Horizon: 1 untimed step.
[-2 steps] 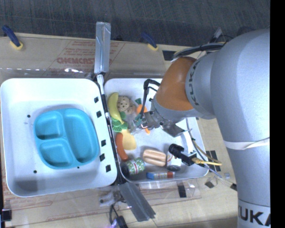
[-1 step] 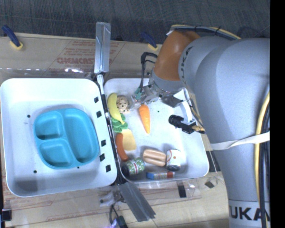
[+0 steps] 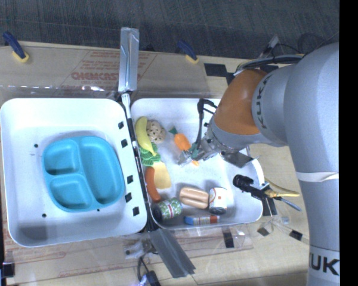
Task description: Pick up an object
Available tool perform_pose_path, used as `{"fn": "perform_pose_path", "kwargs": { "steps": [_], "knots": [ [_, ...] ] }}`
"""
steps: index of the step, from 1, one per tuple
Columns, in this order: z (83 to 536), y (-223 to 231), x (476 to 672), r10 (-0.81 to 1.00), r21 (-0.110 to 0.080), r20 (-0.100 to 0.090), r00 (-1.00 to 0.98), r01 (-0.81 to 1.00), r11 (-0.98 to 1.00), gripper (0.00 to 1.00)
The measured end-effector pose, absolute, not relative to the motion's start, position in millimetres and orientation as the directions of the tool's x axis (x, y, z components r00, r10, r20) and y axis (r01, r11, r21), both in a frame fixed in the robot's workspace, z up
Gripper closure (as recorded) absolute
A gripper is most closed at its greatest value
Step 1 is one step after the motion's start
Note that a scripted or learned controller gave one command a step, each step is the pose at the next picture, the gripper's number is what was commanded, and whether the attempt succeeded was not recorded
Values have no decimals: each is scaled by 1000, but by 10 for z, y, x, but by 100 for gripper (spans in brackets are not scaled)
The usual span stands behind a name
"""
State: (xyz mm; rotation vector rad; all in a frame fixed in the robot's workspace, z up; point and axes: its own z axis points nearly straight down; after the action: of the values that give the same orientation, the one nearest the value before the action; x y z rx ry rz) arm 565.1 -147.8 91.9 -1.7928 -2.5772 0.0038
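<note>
My gripper (image 3: 189, 154) is low in the middle of the right bin (image 3: 185, 104), under the orange wrist band. Just above its tip lies an orange carrot (image 3: 181, 141). A small green and orange bit shows right at the tip, and I cannot make out what it is or whether it is held. To the left lie a yellow banana (image 3: 142, 133), a speckled cookie (image 3: 156, 131), a green leafy piece (image 3: 148, 156), a pale yellow piece (image 3: 161, 175) and a red-orange piece (image 3: 151, 185).
Along the right bin's front wall lie a green can (image 3: 169, 209), a tan bread roll (image 3: 194, 197), a white cup (image 3: 218, 199) and a marker-like stick (image 3: 201, 220). The left bin (image 3: 24, 118) holds a blue divided plate (image 3: 82, 172). The grey arm covers the right bin's right side.
</note>
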Motion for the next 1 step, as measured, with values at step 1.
{"fn": "perform_pose_path", "kwargs": {
  "steps": [1],
  "knots": [
    [1023,-1465,5661,936,-3,1,-353,936,353,100]
  ]
}}
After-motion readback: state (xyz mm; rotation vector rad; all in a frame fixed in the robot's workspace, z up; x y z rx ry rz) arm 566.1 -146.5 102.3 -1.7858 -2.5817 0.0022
